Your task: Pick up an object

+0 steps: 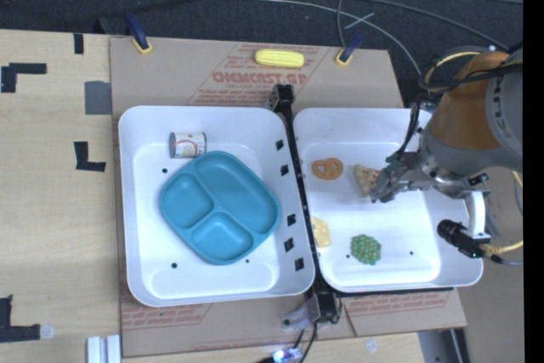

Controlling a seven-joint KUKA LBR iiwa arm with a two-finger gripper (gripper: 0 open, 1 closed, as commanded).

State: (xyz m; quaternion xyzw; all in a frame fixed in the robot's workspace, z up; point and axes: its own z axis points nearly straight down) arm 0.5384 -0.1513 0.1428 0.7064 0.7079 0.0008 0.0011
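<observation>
Two white bins are sitting side by side on a cardboard sheet [246,68]; the arm [476,123] is reaching in from the right over the right bin [425,263]. Grey body, orange band bulging above the wrist, cables looping off it. The wrist is angling down and leftward, the gripper [382,187] is hanging low near the bin floor, in the upper middle of that bin. Its dark tip is touching or just overlapping the right edge of a tan wedge-shaped piece [366,176]. Whether the jaws are wide or narrow I cannot tell: the tip is reading as one dark mass from this angle, and nothing is showing clearly between them.

The wedge is lying flat, pale tan, roughly triangular, speckled. Just left of it, apart, a brown pretzel-like ring [327,169] is lying flat. Nearer the front of the bin, a green bumpy cluster [366,248] is sitting well apart from the gripper. A small yellow square piece [320,230] is resting against the left wall.

Left bin [144,268]: a blue divided tray [219,206] is lying at a slant, three compartments, with a small can [187,145] on its side just behind it. A yellow corn-like object [279,59] is lying on the cardboard beyond the bins.
</observation>
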